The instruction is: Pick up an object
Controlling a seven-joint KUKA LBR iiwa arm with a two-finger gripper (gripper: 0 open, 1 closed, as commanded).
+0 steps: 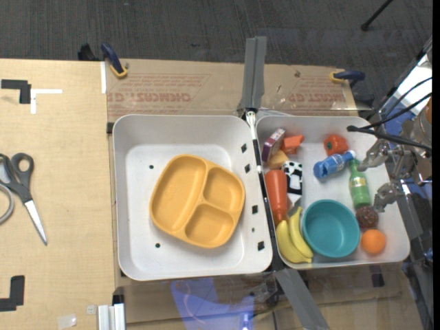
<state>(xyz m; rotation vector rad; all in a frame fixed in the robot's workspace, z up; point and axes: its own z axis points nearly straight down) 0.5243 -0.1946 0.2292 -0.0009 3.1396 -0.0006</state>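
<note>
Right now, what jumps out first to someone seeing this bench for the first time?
A big yellow tray lies alone in the left bin. The right bin is crowded: a teal bowl, bananas, an orange and a green bottle. The pincer hangs at that bin's right edge.

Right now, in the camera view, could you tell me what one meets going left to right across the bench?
scissors → yellow divided plate → carrot → teal bowl → green bottle → gripper
</note>
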